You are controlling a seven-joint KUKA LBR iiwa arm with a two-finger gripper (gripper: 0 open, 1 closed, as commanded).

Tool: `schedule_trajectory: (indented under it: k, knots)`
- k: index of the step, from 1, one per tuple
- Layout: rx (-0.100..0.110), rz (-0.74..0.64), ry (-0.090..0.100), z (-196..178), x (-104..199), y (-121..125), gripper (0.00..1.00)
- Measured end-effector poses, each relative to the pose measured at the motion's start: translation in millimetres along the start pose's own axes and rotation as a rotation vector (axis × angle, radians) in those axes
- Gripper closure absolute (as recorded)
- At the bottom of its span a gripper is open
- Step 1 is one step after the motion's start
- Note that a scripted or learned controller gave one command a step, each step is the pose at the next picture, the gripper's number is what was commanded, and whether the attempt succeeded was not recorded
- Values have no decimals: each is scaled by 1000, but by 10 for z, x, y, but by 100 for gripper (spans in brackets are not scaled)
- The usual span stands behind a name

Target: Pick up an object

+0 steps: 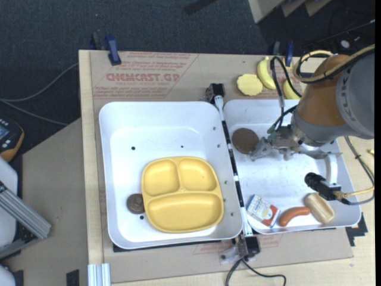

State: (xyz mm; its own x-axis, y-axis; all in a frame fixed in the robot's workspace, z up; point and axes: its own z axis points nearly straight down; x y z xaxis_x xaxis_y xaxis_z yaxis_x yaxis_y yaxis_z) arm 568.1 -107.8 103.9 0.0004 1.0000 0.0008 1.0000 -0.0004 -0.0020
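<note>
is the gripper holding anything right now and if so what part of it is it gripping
It cannot be told. The gripper sits low in the right bin, right beside a brown disc, but the view does not show anything between its fingers.

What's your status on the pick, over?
Hand low in right bin, beside brown disc. Nothing seen held. Hot dog and packet at near edge, apart from hand.

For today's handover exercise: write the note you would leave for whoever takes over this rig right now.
Gripper: low in the right bin, beside the brown disc; nothing seen between its fingers.
Right bin also holds the hot dog and a small packet. Left bin holds the yellow divided tray and a brown piece.
Done: nothing lifted.
Left: grasp and lift one object.
</note>
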Motion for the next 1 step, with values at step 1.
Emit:
schedule_trajectory:
  k: [1]
  knots:
    - [-7,-3,-1,181,146,439,0]
